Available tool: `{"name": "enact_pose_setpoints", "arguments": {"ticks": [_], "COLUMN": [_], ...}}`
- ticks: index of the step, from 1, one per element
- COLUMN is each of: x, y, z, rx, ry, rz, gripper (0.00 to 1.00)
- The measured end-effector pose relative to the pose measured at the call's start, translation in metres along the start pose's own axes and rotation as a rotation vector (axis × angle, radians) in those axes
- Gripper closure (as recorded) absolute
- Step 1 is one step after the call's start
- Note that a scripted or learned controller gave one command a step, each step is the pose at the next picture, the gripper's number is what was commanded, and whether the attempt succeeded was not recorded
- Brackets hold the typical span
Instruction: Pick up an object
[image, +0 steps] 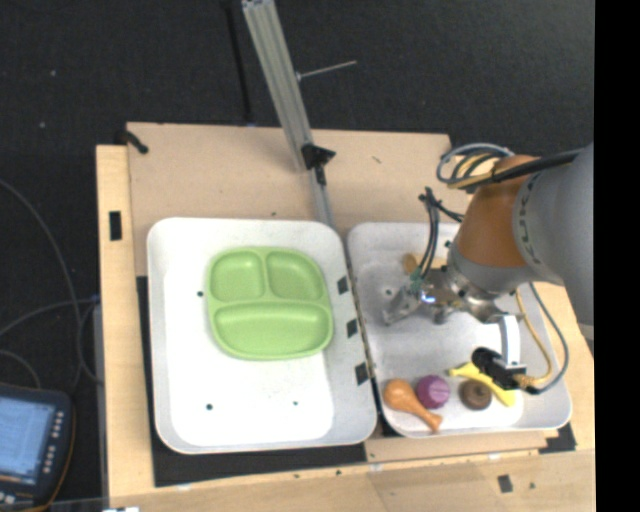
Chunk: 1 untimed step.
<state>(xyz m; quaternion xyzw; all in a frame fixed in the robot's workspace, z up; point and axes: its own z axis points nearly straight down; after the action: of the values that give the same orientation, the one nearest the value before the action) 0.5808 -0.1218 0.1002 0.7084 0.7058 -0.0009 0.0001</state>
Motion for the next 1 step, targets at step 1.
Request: {"name": "enact_pose_setpoints", "arguments": {"ticks": [1], "x": [-0.0018], "y": [0.0010], "z": [-0.0122], "rx": [-0.004], "ry": [0.000], "rz": [0.007], "gripper": [1.00]}}
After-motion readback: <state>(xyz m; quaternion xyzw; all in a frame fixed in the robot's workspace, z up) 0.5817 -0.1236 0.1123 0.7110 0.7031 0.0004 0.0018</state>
